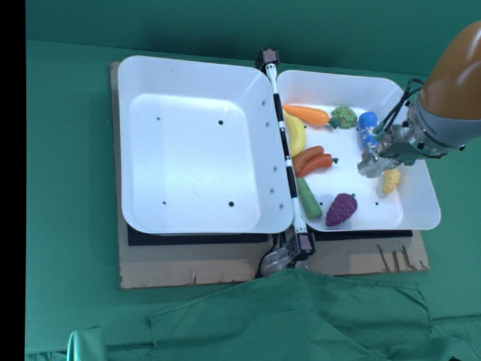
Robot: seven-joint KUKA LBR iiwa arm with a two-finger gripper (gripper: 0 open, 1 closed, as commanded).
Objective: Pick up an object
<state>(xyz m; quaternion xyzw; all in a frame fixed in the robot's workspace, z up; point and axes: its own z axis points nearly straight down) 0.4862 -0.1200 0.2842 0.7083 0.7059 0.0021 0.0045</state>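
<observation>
Arm: we find the grey arm point(451, 96) with its orange band entering from the right of the frame, over the right bin point(421, 216).
Gripper: we place the gripper point(370, 165) low over the right part of that bin, pointing toward frame left.
Fingers: we cannot tell whether they are apart or together; the metal tip reads as one blurred block.
Corn: we note a small yellow corn cob point(391, 180) just beside the tip, to its lower right, not between the fingers.
Blue object: a blue piece point(367, 121) lies just above the tip, partly behind the wrist.
Other contents: carrot point(307, 114), broccoli point(344, 116), banana point(296, 132), two orange-red peppers point(313, 160), cucumber point(308, 198) and purple grapes point(341, 209) lie toward the bin's left and middle, apart from the gripper.
Left bin: we see the white left bin point(135, 126) in the centre-left of the frame.
</observation>
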